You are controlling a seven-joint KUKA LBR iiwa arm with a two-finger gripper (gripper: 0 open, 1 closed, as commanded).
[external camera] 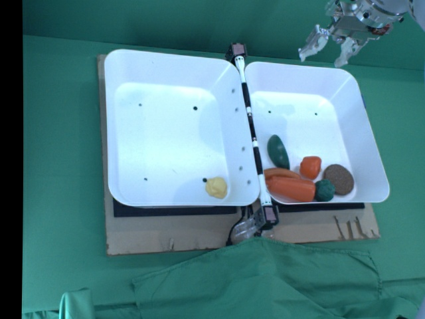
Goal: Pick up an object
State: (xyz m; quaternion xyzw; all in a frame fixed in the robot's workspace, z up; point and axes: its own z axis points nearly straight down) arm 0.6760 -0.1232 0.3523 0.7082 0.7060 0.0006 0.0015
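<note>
Jaws first: the gripper [328,50] hangs up at the far right corner of the bench, above the back rim of the right bin [358,105], and its two fingers are spread apart with nothing between them. So, as far as I can judge, the picking has not begun; no object is lifted, and the whole reach, descent and grasp are left to do.

Going from the left, the left bin [133,78] has a single small yellow object [216,187] near its front right corner, well apart from the jaws. Past the black-and-white divider [247,108] between the bins, the right bin carries the rest, all clustered along its front edge: a dark green pod-shaped piece [278,151], a long orange carrot-like piece [290,186], a small orange-red piece [310,167] just behind it, a dark green lump [325,190] and a brown oval [339,178] touching or nearly touching it.

Every one of these lies toward the front of the bench, while the jaws sit at the back, well apart from all of them.
</note>
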